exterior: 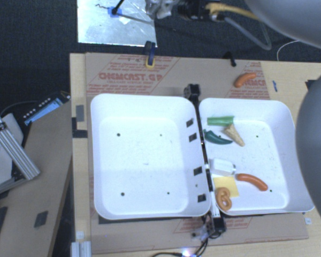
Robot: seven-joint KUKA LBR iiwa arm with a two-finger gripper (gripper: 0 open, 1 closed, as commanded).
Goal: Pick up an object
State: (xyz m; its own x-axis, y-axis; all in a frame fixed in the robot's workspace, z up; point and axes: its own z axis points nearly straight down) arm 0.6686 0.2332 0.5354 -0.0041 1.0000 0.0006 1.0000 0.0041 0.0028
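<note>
Sausage (252, 181), pretzel (223, 198), right bin (289, 143)

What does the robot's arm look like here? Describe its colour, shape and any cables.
The arm is smooth, rounded and light grey, bulking large along the top right and right edge. Its gripper is pale grey metal at the top of the view. Beside it sit a black fitting, a yellowish cable and a grey hose.

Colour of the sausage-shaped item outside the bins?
Orange, the sausage-shaped item on the board; camera view.
</note>
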